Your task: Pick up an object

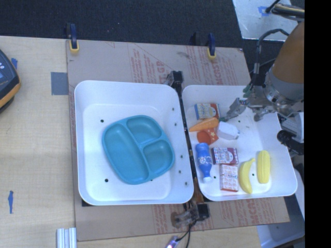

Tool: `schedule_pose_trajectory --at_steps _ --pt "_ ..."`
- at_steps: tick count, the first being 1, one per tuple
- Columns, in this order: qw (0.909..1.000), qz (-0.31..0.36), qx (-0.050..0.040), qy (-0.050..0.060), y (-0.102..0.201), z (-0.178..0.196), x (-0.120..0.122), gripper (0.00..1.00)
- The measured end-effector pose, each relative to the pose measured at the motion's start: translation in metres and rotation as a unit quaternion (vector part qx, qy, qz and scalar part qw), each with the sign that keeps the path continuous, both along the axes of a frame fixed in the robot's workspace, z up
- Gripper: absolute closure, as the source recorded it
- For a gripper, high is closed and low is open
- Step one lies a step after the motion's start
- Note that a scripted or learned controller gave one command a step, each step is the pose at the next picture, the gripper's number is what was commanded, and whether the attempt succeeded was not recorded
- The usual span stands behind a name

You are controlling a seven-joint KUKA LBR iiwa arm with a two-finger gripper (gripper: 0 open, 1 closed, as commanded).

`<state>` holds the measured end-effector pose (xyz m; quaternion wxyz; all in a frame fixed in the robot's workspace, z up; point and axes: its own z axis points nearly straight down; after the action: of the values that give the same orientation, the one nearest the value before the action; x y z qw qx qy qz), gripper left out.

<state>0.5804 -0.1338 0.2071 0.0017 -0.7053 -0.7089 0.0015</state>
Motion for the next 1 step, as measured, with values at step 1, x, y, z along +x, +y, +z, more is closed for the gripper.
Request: schedule_pose_trajectory --at_steps 1 --pt "1.0 0.0 -0.0024 -0.008 0.0267 -0.0976 0.0208 0.0"
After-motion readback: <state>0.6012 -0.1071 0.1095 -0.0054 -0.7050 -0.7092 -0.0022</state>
